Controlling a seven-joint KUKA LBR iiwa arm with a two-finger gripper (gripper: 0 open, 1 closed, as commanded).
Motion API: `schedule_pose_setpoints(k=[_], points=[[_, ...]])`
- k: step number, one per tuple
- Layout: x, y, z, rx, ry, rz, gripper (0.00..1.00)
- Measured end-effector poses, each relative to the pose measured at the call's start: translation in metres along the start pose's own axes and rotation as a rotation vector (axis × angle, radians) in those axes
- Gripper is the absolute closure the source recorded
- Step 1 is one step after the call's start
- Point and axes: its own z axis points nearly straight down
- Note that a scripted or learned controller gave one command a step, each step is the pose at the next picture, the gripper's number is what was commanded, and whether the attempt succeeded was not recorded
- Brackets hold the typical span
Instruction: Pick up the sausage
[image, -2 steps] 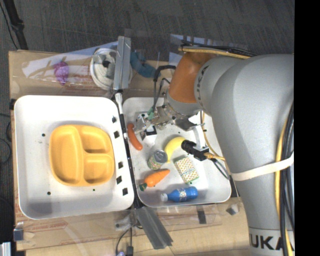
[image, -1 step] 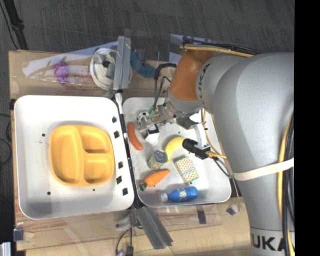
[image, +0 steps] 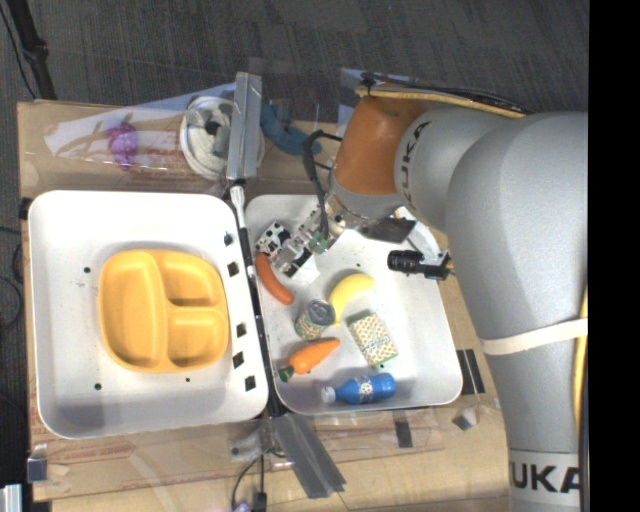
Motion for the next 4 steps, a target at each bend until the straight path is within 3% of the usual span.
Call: schedule_pose_setpoints(k=[1,2,4], points=[[-0.002,0.003,-0.004,-0.01,-0.011,0.0,0.0],[-0.002,0.004,-0.014,-0.011,-0.011,-0.005,1.0],[0.003,0.0,-0.001,-0.017,-0.007,0.42,1.0]])
